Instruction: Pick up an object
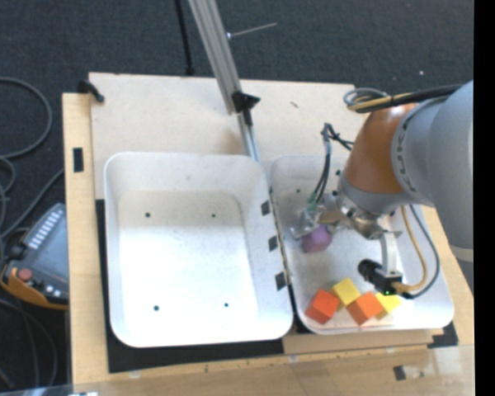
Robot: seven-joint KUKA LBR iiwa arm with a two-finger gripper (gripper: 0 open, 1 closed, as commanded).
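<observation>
My gripper (310,225) hangs low over the left part of the right bin (290,190), below the orange wrist band. A small purple object (318,239) lies right under it, touching or nearly touching its tip; whether it is gripped cannot be made out. Along the bin's front edge sit an orange block (322,305), a yellow block (346,290), a second orange block (367,308) and a yellow piece (388,303).
The left bin (190,254) lies beside the right one across a shared rim. A slanted metal post (223,56) rises behind the bins. Black cables and a small black part (378,274) hang from the wrist over the right bin.
</observation>
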